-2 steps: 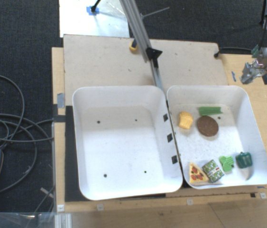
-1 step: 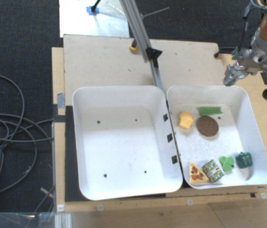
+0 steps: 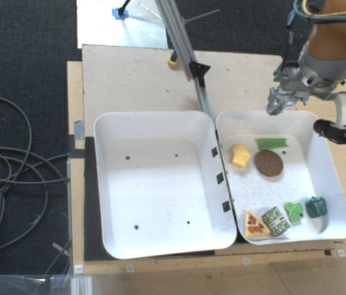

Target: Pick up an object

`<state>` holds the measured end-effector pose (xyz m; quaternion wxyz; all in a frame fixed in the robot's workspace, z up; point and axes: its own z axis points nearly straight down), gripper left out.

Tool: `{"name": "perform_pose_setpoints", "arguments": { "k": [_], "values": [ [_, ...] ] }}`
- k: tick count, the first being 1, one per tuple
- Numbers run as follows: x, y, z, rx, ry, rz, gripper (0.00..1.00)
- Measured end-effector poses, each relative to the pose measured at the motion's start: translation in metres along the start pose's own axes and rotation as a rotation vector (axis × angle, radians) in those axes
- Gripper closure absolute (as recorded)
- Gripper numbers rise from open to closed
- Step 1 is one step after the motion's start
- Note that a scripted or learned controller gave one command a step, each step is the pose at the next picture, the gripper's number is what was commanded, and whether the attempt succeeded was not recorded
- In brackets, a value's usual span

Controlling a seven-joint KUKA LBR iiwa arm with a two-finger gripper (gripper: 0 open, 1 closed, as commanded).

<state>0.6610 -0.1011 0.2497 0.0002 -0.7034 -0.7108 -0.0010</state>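
Starting at the near rim of the right bin (image 3: 340,196): pizza-slice toy (image 3: 256,225) in the near-left corner, touching a green and red box (image 3: 276,220) on its right. Next along that rim, a light green piece (image 3: 294,211), then a dark green pepper (image 3: 316,207) just beside it. All four lying on the bin floor, none lifted.

Mid-bin: brown disc (image 3: 269,163) lying flat, yellow chunk (image 3: 241,155) just to its left, near the divider wall. Behind the disc, a flat green strip (image 3: 271,143), close to it but apart.

Left bin (image 3: 102,165) side by side with the right one, walls touching along the middle.

Farther back: gripper (image 3: 277,106) hanging above the far rim of the right bin, well apart from every object, nothing seen in it. Open or closed: cannot tell from this angle. Grey wrist and orange band up and to the right of it.

Beyond: bare bench board (image 3: 129,78), a slanted metal pole (image 3: 176,23) crossing it, a small yellow bit (image 3: 173,59) beside the pole. Cables (image 3: 13,158) on dark floor at far left.
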Motion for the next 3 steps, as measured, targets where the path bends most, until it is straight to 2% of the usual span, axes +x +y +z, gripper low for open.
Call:
{"name": "perform_pose_setpoints", "arguments": {
  "k": [2, 3],
  "values": [
    [0.112, 0.003, -0.011, -0.001, 0.0, 0.0, 1.0],
    [0.168, 0.001, 0.005, 0.001, 0.0, 0.0, 1.0]
  ]
}}
